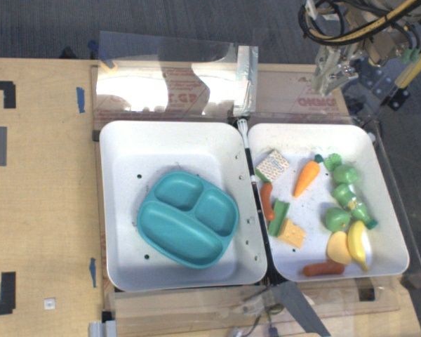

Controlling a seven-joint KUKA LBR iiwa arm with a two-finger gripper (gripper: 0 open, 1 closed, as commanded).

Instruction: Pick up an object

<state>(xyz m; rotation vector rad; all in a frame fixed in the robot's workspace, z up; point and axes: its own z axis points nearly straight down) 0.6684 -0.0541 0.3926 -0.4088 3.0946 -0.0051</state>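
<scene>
Hovering gripper [331, 72] top right past right bin [389, 188], prob. holding nothing; finger state unclear.

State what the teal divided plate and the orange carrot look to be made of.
Teal divided plate with three compartments: probably moulded plastic, given its uniform colour, rounded ridges and soft satin sheen. Orange carrot with green top: likely toy plastic, flat saturated colour and smooth surface; foam or rubber cannot be excluded.

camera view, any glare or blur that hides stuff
In the camera view, strong glare washes out the clear panel behind the left bin; the teal plate and the toy food, such as the carrot, are evenly lit and fairly sharp; the tool at upper right is cluttered by cables, its fingers hard to read.
</scene>
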